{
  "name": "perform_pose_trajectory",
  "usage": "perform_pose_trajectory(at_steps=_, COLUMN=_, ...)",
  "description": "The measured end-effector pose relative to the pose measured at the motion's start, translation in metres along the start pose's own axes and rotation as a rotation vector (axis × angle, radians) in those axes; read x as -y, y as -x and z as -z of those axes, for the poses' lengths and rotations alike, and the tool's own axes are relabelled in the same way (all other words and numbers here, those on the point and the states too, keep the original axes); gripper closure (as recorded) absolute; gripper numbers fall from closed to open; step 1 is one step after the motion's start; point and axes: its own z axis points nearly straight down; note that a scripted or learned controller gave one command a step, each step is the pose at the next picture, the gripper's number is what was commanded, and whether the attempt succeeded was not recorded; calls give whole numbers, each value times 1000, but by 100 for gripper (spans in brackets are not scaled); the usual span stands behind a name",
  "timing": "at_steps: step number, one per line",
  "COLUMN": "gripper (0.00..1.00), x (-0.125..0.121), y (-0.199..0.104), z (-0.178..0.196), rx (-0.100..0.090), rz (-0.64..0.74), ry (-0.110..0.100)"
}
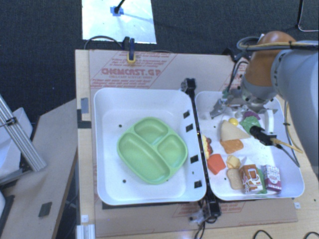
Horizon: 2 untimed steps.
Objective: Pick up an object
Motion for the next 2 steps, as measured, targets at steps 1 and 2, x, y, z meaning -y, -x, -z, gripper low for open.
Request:
perform_pose_trajectory(at_steps=1, gripper=0, x=-1, y=0, z=-13, rx=1, rz=0, ry=5)
perform_pose_trajectory(at_steps=2, gripper=100, x=-2, y=-1, z=-2, rx=0, rz=0, ry=8)
